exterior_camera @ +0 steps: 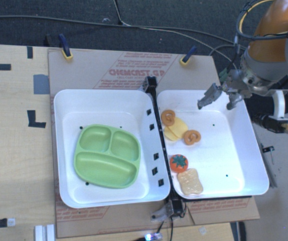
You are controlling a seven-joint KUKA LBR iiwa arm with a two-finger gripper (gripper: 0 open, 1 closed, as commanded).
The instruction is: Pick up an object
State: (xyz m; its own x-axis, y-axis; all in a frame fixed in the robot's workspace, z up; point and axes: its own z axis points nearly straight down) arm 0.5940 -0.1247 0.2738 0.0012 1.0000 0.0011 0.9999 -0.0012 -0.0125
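Gripper [220,98] above the far edge of the right bin [244,149], jaws spread apart and apparently empty. Toy foods [182,145] lie at the bin's left; green plate [107,155] in the left bin [66,134].

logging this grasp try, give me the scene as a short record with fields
left bin: holds a green divided plate, lying flat
right bin: toy food clustered along its left side
toy food, top to bottom: pretzel, yellow cheese slices, second pretzel, tomato, bread slice
gripper: open, above the right bin's upper edge, holding nothing
arm: enters from the right
contact: none, the gripper is apart from every item
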